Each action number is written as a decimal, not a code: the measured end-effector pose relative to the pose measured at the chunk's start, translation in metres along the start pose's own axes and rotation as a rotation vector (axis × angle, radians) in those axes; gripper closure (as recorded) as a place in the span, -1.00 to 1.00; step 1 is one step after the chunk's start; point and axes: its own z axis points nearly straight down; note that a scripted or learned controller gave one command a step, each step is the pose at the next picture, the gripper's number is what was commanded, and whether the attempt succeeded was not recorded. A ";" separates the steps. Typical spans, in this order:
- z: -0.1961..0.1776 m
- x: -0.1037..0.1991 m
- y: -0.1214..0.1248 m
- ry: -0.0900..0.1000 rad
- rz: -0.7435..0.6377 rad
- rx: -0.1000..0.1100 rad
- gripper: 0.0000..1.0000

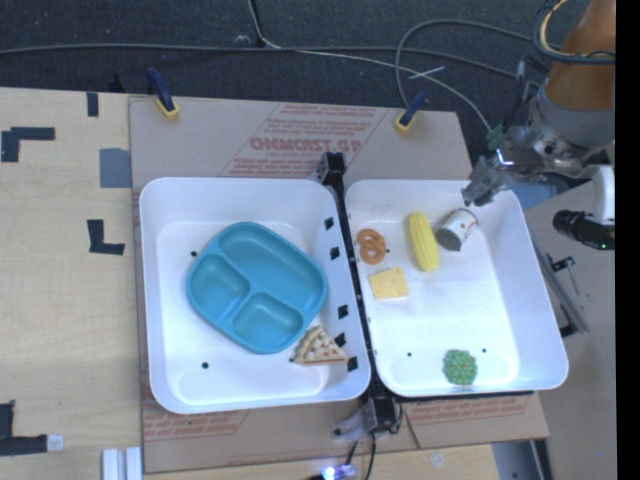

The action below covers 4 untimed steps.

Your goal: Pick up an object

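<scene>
The right bin [525, 298] holds a yellow corn cob [423, 241], a pretzel [371, 245], a yellow cheese square [389, 284], a green broccoli floret [460, 367] and a small white can [458, 230] lying on its side. My gripper [481, 190] hangs over the bin's upper right corner, just up and right of the can. In the left bin [160, 268] lie a blue divided plate [257, 286] and a pizza slice [319, 348].
A row of black clips [342, 268] runs along the divider between the bins. Cables [440, 43] loop over the dark floor behind. Two clamps [163, 96] pin the cardboard sheet under the bins. A white fixture [600, 208] stands at the right edge.
</scene>
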 end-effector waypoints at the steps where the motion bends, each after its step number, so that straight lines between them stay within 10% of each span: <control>1: 0.007 0.043 0.001 0.000 0.001 0.001 1.00; 4: 0.016 0.188 0.006 0.000 0.000 0.001 1.00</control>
